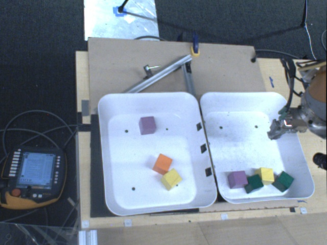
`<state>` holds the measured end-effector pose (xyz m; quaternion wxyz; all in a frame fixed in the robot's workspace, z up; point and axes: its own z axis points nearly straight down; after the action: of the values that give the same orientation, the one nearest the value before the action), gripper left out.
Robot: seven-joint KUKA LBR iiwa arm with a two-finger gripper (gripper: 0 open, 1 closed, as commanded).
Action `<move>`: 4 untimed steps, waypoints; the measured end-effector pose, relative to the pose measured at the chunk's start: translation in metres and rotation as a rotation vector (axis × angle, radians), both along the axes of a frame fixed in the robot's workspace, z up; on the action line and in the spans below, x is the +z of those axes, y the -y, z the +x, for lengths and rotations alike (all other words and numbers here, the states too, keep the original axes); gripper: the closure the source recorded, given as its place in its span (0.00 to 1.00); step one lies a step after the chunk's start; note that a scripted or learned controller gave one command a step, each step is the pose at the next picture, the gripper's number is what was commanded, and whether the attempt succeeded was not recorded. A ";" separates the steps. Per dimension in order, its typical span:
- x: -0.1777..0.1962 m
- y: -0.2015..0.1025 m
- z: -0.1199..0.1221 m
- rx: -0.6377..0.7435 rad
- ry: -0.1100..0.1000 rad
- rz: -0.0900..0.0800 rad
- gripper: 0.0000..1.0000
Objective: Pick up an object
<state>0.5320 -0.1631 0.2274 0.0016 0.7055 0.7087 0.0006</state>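
The left bin [115, 108] holds a purple cube [147, 125] near its back, with an orange cube [162, 163] and a yellow cube [171, 178] touching near its front. Along the front of the right bin [240, 103] lie a purple cube [237, 178], a dark green cube [253, 183], a yellow cube [266, 175] and another green cube [283, 180]. My gripper [276, 130] hangs at the right bin's right edge, well behind those cubes. Nothing shows between its fingers.
A metal bar [158, 74] lies on the brown board behind the bins. A teach pendant [31, 177] with cables sits on the floor at the left. The arm's grey wrist [314, 108] comes in over the right edge.
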 end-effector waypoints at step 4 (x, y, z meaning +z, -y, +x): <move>-0.017 -0.205 0.069 0.007 -0.001 0.004 1.00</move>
<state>0.6006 0.0422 0.2100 -0.0001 0.7032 0.7110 0.0018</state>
